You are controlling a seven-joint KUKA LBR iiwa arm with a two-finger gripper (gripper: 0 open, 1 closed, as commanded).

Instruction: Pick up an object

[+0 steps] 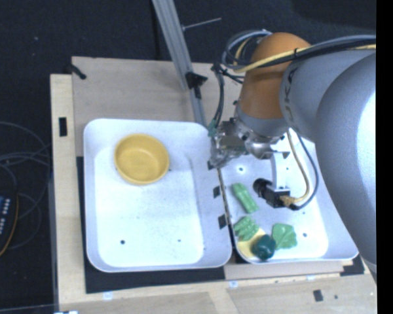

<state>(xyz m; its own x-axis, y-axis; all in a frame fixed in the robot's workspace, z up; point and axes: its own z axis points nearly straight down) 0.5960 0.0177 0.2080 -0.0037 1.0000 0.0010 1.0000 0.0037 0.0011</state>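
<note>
A: From the overhead camera, the gripper [217, 154] hangs over the right bin's [314, 241] left edge — whether it holds anything, I cannot tell.

B: Reaching step, I'd judge. The green stick [244, 197] lies just beside it — next, descend there.

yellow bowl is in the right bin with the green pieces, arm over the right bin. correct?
Not quite. The yellow bowl sits alone in the left bin, as the camera view shows. The green pieces do lie in the right bin, and the arm is over that bin.
</note>
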